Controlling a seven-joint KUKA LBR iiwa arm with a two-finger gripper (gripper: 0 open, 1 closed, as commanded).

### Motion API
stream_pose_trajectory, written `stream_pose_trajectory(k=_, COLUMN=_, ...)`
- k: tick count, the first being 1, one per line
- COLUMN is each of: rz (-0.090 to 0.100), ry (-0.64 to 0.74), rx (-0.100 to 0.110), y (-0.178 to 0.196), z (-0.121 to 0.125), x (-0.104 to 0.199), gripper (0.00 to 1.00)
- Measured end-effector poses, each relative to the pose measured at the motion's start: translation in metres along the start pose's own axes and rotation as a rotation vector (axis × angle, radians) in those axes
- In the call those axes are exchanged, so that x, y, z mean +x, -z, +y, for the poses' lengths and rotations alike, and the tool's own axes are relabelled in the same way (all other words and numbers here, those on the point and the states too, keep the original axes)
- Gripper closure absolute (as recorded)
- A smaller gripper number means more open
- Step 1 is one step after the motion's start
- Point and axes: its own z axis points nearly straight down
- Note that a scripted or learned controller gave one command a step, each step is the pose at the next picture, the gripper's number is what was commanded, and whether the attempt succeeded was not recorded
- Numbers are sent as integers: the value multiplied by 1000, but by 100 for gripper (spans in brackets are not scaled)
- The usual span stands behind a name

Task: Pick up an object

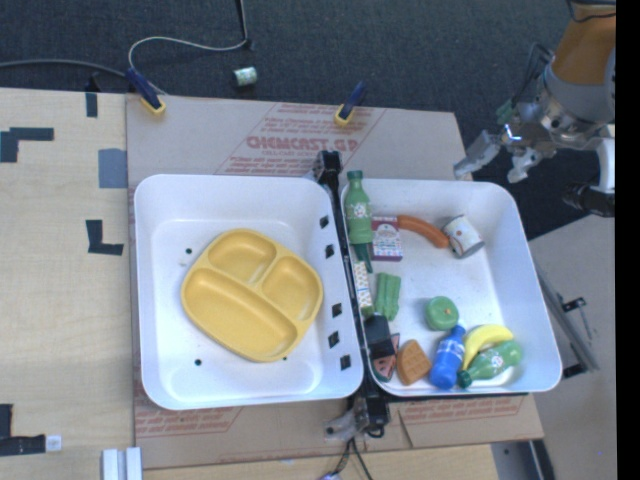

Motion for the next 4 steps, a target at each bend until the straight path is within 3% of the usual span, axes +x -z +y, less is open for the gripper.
stream_pose_trajectory(k=1, rz=1, ry=0, rx=5, y=-143, z=-25, x=1, gripper=0)
stream_pose_trajectory(k=2, rz=0, ry=2, rx=-2, y=-166, z=1, x=73, gripper=0)
stream_pose_trajectory(k=3, rz=-2, ry=3, rx=0, y=-156, z=1, x=72, gripper=100)
stream_pose_trajectory(k=4, rz=1, ry=2, rx=-2, y=-34, z=-36, x=148, gripper=100)
